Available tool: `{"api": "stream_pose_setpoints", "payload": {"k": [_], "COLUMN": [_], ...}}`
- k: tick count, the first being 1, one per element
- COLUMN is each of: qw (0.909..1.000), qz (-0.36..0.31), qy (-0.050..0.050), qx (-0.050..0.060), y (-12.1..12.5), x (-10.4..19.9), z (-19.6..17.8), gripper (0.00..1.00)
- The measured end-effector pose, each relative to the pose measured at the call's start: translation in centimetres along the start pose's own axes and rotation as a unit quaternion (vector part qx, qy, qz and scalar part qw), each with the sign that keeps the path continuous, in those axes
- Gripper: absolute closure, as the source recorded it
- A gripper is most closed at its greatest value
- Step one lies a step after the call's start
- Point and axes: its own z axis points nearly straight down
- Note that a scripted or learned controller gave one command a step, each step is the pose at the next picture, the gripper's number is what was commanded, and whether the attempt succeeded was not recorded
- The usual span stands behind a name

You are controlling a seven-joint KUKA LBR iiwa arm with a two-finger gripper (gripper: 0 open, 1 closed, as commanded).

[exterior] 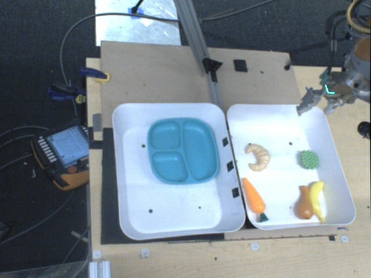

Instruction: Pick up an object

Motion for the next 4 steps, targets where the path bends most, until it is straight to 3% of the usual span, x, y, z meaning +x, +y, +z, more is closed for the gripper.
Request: {"api": "stream_pose_setpoints", "payload": {"k": [1, 4], "qw": [1.0, 1.0], "qz": [0.0, 0.002], "qy": [0.0, 0.0], "qx": [-0.001, 0.001], "y": [0.0, -0.8], "x": [0.0, -1.0], "z": [-0.1, 14.7], "gripper": [0.0, 0.0]}}
